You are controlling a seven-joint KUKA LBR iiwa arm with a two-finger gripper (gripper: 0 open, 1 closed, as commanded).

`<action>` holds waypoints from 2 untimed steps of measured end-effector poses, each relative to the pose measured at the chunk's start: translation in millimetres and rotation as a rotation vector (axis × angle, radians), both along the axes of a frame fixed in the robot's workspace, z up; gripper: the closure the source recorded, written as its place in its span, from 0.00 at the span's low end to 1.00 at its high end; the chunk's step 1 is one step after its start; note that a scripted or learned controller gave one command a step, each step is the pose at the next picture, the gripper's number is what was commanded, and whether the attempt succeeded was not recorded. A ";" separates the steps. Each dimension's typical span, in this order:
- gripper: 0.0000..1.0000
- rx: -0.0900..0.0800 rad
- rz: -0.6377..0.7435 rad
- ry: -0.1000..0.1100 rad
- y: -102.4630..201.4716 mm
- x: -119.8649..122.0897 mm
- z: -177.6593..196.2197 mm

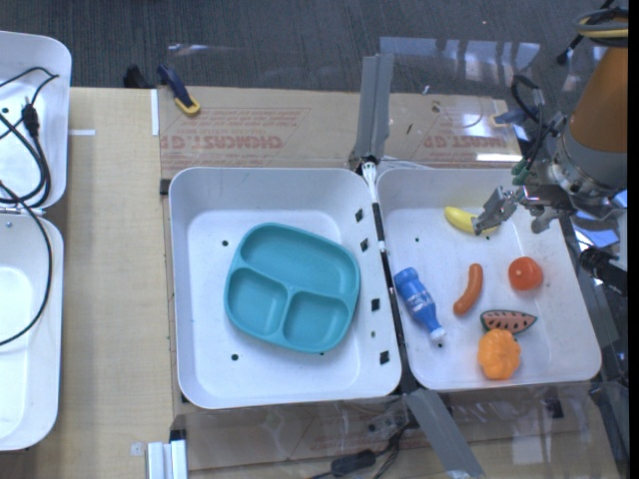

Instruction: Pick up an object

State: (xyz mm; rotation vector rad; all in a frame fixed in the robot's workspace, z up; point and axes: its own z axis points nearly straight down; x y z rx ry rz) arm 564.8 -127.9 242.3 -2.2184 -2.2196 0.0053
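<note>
Arm enters from the right, wrist bent down over the right bin point(429, 372). Tool point(519, 213), fingers spread and holding nothing, hovers above the bin's far side, just beside the banana point(458, 220).

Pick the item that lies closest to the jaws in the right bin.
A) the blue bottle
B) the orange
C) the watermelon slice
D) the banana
D: the banana lies right beside the gripper near the far wall of the right bin, while the blue bottle, the watermelon slice and the orange lie farther toward the near side.
</note>
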 end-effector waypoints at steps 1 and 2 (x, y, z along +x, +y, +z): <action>0.00 0.000 -0.004 -0.002 -25.0 -17.0 -143.7; 0.00 0.000 -0.002 -0.001 -3.2 -26.0 -151.7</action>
